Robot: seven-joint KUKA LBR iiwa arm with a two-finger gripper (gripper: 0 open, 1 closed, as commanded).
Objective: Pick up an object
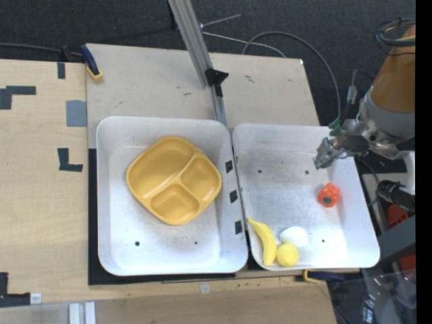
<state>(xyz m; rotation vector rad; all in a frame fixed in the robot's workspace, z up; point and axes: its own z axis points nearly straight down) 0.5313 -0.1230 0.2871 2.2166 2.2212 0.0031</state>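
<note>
The gripper (325, 155) hovers above the right bin (351, 245), just above the orange toy (329, 195). A banana (264, 240), white egg (293, 235) and lemon (287, 255) cluster well apart.

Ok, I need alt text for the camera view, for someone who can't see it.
The arm's hand hangs over the right bin, above a small orange-red object. At that bin's near edge lie a banana, a white egg shape and a lemon. The left bin holds a yellow divided tray.

Two white bins on the worktop (169, 79)
Pincer (325, 155) hangs over the right bin (270, 147), above an orange object (329, 195).
</note>
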